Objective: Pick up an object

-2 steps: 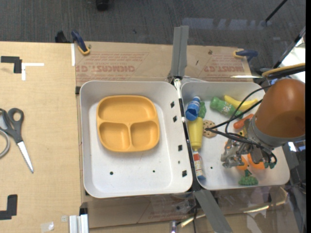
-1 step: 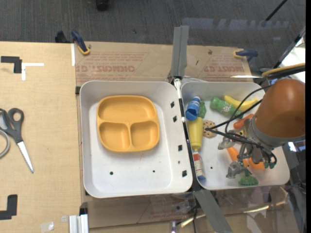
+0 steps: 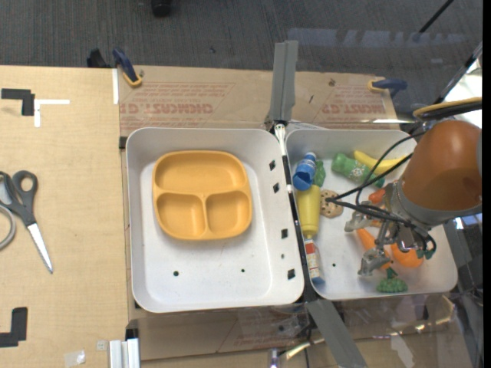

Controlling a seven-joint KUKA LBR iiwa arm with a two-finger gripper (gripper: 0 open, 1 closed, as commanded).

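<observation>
On the bench you have two shallow white bins side by side, the left bin (image 3: 146, 228) larger in the view and the right bin (image 3: 337, 274) partly covered by the arm (image 3: 449, 167), whose orange band bulks over the bin's right side. In the left bin sits a yellow divided tray (image 3: 203, 194) with three compartments, toward the upper half, nothing in it. Left of the bins, on the tan board, you can see a pair of scissors (image 3: 27, 213) with grey handles. In the right bin the objects cluster: a yellow bottle with a blue cap (image 3: 308, 194) lies along the left wall, a thin red-and-white tube (image 3: 312, 259) just below it, a green toy (image 3: 351, 167) and a yellow banana-like piece (image 3: 376, 162) near the top, a small brown spotted item (image 3: 331, 204) beside the bottle, an orange carrot-like piece (image 3: 366, 238) near the middle, an orange round item (image 3: 408, 255) and a small green piece (image 3: 393, 285) at the lower right. The gripper (image 3: 377, 257) hangs low over that lower-right cluster, its metal fingers beside the carrot and the orange round item. Cables and blur hide the tips, so you cannot tell how far apart they stand, and probably nothing can be called held.
</observation>
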